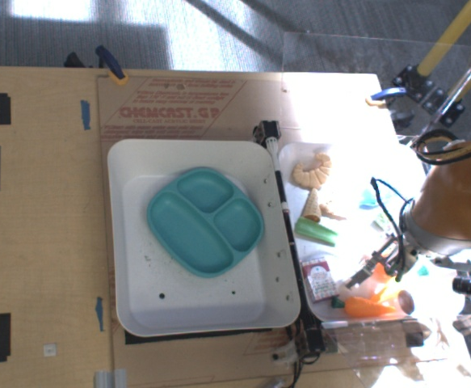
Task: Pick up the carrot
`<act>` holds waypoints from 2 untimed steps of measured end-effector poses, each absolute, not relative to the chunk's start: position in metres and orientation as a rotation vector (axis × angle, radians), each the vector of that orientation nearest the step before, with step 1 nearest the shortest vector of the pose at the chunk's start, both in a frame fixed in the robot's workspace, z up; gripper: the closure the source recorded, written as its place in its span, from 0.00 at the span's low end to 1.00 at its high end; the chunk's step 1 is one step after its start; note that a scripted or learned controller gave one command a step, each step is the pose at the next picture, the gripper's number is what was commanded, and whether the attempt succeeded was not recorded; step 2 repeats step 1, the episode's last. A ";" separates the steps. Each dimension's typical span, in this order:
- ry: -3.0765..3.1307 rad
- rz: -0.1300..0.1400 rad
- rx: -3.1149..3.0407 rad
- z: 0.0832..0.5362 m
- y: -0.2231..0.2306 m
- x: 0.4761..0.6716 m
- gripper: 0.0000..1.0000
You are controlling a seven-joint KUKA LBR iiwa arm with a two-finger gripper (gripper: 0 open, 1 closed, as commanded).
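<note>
Looking down at a slant on a bench with two shallow white bins sitting side by side. Lying in the left bin (130, 241): a teal divided plate (206, 221) with three compartments, resting near the middle. Glaring brightly in the right bin (344, 156), so some details washing out. Lying toward its far end: a tan croissant-shaped toy (312, 171). Sitting just nearer than that: a small cone-shaped piece (311, 204), and beside it a green block (316, 232) lying at an angle. Resting closer to the near edge: a small red-and-white packet (320, 278).

Lying at the near end of the right bin: the carrot (372, 305), orange, stretching roughly left to right along the bin floor. Reaching in from the right: the grey arm with its orange band (457, 200), wrist angling down toward the bin. Hovering right over the carrot, touching or nearly touching its upper side: the gripper (363, 278). Showing one slim finger pointing left; impossible to tell whether spread apart or closed, and nothing visibly clamped between them.
</note>
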State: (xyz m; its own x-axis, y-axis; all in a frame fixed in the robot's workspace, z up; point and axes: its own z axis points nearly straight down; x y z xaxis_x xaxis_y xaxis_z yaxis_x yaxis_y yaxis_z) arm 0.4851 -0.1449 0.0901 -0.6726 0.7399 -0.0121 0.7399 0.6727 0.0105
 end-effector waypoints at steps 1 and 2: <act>2.843 0.013 1.266 0.103 -0.145 0.489 1.00; 2.843 0.013 1.266 0.103 -0.145 0.489 1.00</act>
